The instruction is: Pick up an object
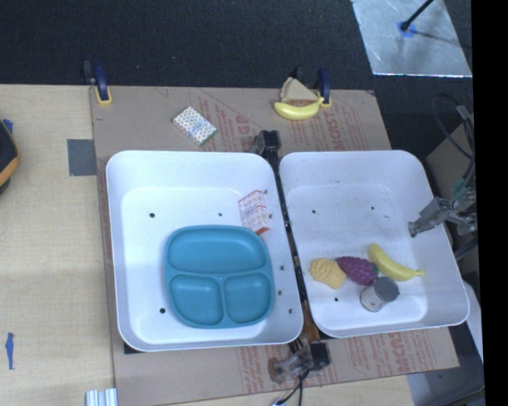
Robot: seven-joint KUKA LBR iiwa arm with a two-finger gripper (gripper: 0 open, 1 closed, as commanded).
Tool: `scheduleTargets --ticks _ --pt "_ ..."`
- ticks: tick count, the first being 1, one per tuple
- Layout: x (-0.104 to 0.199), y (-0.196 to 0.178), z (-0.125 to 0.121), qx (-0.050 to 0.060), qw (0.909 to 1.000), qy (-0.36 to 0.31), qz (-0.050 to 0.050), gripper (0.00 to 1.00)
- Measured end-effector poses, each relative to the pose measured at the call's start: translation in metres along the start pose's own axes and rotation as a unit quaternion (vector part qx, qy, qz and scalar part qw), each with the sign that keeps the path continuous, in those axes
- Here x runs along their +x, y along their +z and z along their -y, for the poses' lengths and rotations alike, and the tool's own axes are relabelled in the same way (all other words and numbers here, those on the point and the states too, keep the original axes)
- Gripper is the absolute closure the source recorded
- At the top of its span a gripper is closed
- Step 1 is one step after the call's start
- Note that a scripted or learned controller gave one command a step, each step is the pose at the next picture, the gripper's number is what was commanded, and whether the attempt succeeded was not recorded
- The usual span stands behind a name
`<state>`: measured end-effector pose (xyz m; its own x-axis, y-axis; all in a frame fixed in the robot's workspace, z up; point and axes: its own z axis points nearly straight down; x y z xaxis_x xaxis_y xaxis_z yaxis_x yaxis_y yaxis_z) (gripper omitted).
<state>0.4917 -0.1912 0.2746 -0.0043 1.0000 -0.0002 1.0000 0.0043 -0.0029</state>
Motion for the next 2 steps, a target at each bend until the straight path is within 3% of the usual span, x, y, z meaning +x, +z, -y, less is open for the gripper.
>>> scheduleTargets --ticks 1,2 --pt "0.023 0.054 -0.038 0.001 1.0 -0.001 0.0 0.0" --pt "0.038 0.184 -0.027 0.001 1.0 -0.001 0.0 0.0"
